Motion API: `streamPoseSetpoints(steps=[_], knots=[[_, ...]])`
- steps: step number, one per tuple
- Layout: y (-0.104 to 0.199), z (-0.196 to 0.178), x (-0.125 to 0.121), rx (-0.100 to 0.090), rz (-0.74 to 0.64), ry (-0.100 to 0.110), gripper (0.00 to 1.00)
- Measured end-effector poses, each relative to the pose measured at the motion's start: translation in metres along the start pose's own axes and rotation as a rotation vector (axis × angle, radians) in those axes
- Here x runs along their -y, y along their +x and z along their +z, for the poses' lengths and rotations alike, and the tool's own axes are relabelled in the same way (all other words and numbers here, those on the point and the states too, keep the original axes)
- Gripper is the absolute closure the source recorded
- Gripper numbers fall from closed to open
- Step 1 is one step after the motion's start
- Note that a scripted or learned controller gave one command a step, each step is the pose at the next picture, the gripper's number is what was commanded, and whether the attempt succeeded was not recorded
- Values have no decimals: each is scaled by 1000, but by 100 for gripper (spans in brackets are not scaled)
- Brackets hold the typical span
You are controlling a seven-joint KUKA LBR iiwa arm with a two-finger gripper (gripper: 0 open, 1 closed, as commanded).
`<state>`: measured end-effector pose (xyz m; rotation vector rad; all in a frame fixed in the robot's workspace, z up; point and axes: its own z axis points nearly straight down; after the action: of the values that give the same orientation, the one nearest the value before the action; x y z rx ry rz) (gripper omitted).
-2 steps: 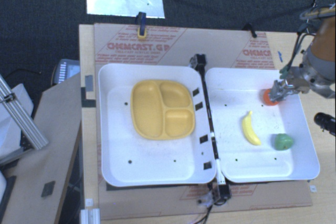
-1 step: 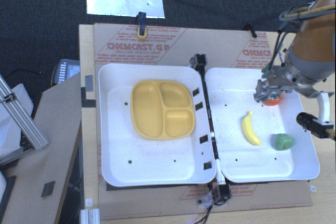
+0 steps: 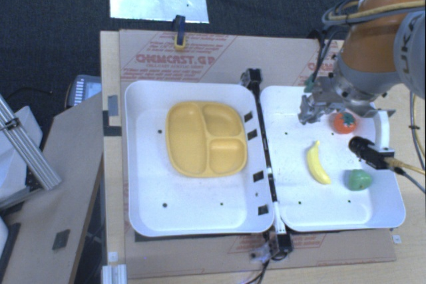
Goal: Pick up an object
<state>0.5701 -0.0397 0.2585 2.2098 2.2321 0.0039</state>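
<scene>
The front rim of the left bin point(image 3: 200, 228) runs along the lower middle of the frame, smooth white plastic with rounded corners and a few small dark dots on its floor. In that bin lies a yellow plate point(image 3: 205, 138), glossy, rounded-square, split into one large and two smaller compartments.

The right bin point(image 3: 346, 216), of the same white plastic, fills the lower right. A banana point(image 3: 317, 163) lies near its middle, small, yellow, gently curved and smooth, its length running roughly top to bottom. To the lower right of it sits a green lump point(image 3: 359, 179), rounded and dull. Above and to the right of the banana, at the bin's upper part, is a round orange-red fruit point(image 3: 344, 123) with a green spot on top, partly covered by the arm.

The gripper point(image 3: 307, 116) hangs in the upper part of the right bin, just left of the orange-red fruit and above the banana; whether it is open or closed I cannot tell. A black part point(image 3: 367, 151) juts out right of the banana.

A black divider point(image 3: 261, 149) runs between the bins. Both rest on a brown board point(image 3: 219, 56) with red print.
</scene>
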Motion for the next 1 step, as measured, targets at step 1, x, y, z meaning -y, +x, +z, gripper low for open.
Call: streamPoseSetpoints(steps=[1], knots=[[56,7,-15,-1,0,0,100]])
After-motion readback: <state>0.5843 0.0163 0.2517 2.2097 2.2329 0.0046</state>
